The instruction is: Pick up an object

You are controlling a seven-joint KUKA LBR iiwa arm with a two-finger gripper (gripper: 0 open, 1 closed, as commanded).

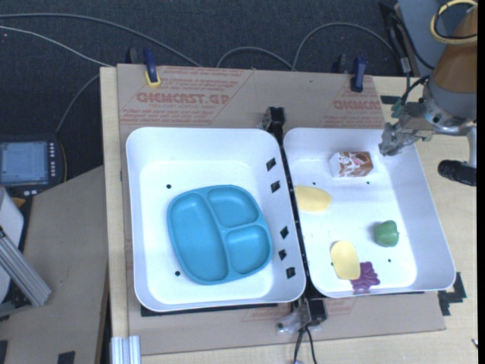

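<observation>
The right bin (424, 203) holds a small brown-and-white packet (351, 164) near its back, a pale yellow piece (312, 199) at its left, a green object (386, 233) at its right, and a yellow piece (345, 258) beside a purple one (366, 277) at the front. My gripper (391, 142) hangs over the bin's back right part, just right of the packet and above it. I see nothing between its fingers.
The left bin (144, 173) holds a blue three-compartment tray (220, 233). Black clips run along the divider (280, 203) between the bins. Blue clamps (151, 70) pin the cardboard base at the back. The arm comes in from the upper right.
</observation>
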